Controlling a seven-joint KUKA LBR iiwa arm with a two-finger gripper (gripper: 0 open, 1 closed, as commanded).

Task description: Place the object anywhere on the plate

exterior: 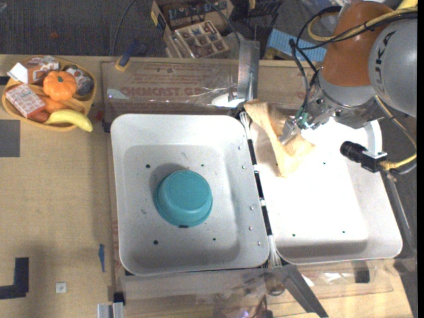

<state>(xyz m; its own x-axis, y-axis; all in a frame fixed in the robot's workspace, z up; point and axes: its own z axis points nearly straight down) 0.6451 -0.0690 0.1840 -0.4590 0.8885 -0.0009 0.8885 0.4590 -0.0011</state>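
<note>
A tan, floppy object [278, 152] that looks like cloth lies at the back left corner of the right bin [338, 211], partly draped over the divide between the two bins. My gripper [290, 132] comes down from the right and its tip is against the middle of this tan object. The tip hides the spot where they meet. A round teal plate [184, 197] sits in the middle of the left bin [132, 144], well to the left of the gripper and apart from the tan object.
A clear plastic sheet [172, 91] lies behind the left bin. A basket of toy food [46, 98] with a banana and a small pumpkin stands at the far left. A black cable plug [358, 153] hangs over the right bin.
</note>
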